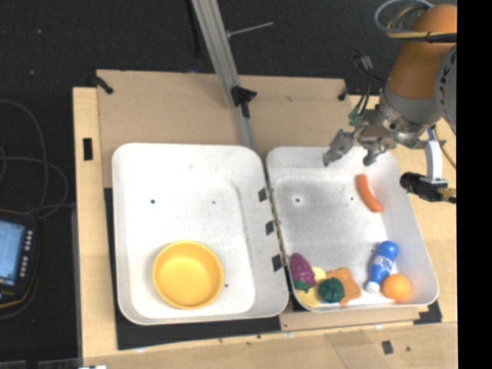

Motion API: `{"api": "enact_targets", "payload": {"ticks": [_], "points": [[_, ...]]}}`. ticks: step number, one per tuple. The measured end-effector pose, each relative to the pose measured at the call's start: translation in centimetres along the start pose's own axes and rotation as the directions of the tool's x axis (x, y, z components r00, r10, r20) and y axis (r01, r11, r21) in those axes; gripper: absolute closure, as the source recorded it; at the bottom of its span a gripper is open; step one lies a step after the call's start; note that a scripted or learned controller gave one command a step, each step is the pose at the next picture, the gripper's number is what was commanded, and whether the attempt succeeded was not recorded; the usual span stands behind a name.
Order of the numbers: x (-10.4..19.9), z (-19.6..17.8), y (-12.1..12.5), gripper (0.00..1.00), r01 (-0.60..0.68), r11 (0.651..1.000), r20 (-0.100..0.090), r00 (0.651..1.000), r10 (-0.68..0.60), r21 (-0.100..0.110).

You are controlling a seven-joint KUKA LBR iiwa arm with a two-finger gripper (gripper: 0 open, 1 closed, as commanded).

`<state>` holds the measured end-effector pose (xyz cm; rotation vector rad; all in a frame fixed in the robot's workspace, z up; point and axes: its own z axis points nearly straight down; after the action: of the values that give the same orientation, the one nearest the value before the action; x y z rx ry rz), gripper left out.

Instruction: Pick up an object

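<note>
My gripper (354, 154) hangs over the far edge of the right bin (323, 206), fingers spread open with nothing between them. An orange sausage-shaped piece (369, 192) lies just below and to the right of the fingertips, apart from them. Along the bin's near edge sit a purple piece (301, 270), a dark green piece (331, 289) on a tan and yellow piece (347, 281), a blue and white bottle (381, 264) and an orange ball (397, 287).
The left bin (184, 198) holds a yellow bowl (187, 274) near its front. A slanted metal pole (223, 60) rises from between the bins toward the back. A screen device (11, 256) sits off the bench at left.
</note>
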<state>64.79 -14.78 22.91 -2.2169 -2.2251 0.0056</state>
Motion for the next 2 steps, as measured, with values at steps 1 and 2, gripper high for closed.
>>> {"api": "enact_targets", "payload": {"ticks": [1,2], "points": [[-0.1,6.3,0.1,0.0,-0.003,1.0,0.0,1.0,0.003,0.002],[-0.5,12.6,0.2,0.0,-0.004,1.0,0.0,1.0,0.004,0.001]]}}
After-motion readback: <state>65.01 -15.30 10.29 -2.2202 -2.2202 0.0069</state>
